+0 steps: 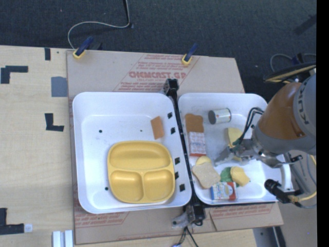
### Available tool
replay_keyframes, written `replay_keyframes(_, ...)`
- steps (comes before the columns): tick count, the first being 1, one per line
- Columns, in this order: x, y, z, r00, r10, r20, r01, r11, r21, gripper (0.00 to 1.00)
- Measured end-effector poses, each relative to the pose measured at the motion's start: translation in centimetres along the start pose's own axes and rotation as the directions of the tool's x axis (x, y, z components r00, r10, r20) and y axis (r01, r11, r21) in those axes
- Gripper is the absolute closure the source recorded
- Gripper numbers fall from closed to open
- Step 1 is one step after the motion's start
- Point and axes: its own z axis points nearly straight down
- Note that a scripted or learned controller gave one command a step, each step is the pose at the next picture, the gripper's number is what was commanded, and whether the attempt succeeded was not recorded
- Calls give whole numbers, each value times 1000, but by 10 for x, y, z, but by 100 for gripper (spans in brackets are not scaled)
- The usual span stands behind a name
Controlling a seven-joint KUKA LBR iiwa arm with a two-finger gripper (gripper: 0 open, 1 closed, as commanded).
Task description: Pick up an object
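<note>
My gripper (229,156) reaches into the right bin (257,101) from the right, low over its middle. It sits just below a pale yellow object (234,135) and just above a green item (226,174) and a yellow lemon-like piece (240,176). To its left lie a slice of bread (205,175) and a red-and-white packet (197,143). Nothing shows in its grasp. A silver can (220,116) lies on its side at the back, beside a brown card (194,122). At the front edge lies a small red-and-blue carton (223,191).
The left bin (87,138) holds a yellow divided plate (141,171) and a small brown block (157,127). A black divider clip (171,86) sits where the bins meet. The arm's grey and orange body (285,120) overhangs the right bin's right side.
</note>
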Motion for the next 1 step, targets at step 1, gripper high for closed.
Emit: replay_keyframes(1,-14,59,10,1000,-1,2,1,1000,-2,0)
